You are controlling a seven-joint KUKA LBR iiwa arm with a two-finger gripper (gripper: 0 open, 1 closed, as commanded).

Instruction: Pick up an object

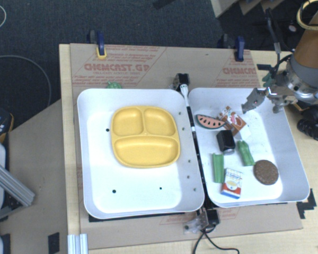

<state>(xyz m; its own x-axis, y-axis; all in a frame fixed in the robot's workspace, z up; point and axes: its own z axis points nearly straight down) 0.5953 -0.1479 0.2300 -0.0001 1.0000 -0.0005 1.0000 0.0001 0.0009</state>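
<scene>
End effector (265, 100) hovers over right bin (291, 142), above watermelon slice (207, 121).

Brown printed-board table (148, 62), carrying two shallow white plastic bins side by side, left (93, 142) and right (291, 147), edges touching.

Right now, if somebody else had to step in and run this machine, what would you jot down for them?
Gripper: above the right bin's far side, nothing seen between its fingers.
Right bin holds the objects: watermelon slice, small red and white packet, black block, two green sticks, brown round disc, small carton.
Left bin: a yellow divided tray.
Done: nothing picked up yet.
Left: lower onto one object, close on it, lift.
</scene>
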